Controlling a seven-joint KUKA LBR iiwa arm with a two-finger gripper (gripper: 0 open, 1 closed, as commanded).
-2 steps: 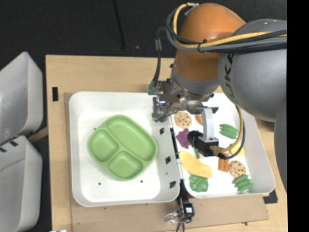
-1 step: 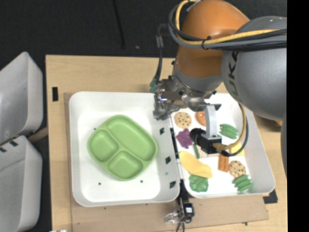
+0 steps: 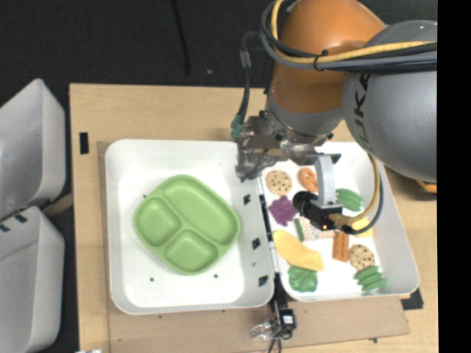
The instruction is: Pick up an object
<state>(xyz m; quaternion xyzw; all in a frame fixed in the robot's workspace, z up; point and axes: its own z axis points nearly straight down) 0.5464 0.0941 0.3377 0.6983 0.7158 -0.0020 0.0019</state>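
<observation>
Over the tan wooden surface your gripper, open or closed you cannot tell, hovers at ten o'clock of the round speckled cookie, probably to pick it.

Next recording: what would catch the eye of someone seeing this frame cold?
The green divided plate in the left bin stands out first against the white. Next comes the arm's big orange band, looming over the right bin, which holds a clutter of toy food, such as a yellow piece and a cookie. The end effector hangs over the wall between the bins.
</observation>
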